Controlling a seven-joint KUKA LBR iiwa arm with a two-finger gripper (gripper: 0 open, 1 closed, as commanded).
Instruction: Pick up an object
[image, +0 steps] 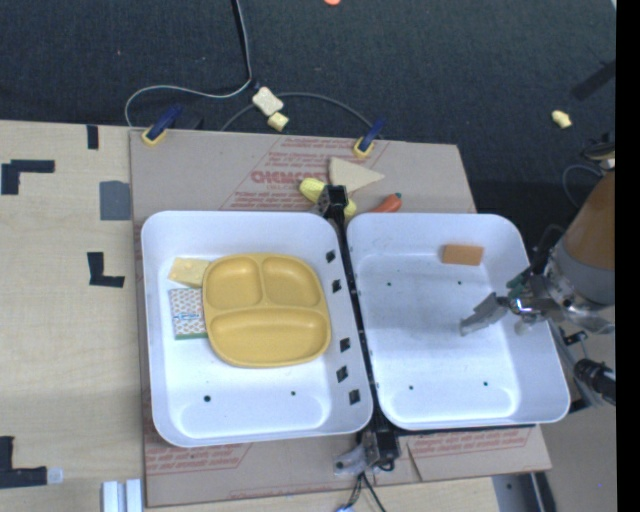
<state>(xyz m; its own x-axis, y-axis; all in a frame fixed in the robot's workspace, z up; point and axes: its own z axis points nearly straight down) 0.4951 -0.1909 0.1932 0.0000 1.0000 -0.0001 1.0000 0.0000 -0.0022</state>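
Observation:
My gripper (493, 306) hangs over the right side of the right bin (440, 400), reaching in from the right edge. It is open, one grey finger (475, 320) points left and down, and nothing sits between the fingers. A small tan block (462, 255) lies near the far wall of that bin, up and to the left of the gripper and apart from it. In the left bin (250, 410) lies a yellow divided plate (266, 309). A pale yellow block (187, 271) and a small patterned box (186, 312) sit at the plate's left edge.
Behind the bins on the cardboard lie a yellow item (313, 187), a tan wedge (355, 176) and an orange item (389, 203). A black divider (345, 290) runs between the bins. Cables and blue clips sit at the far edge.

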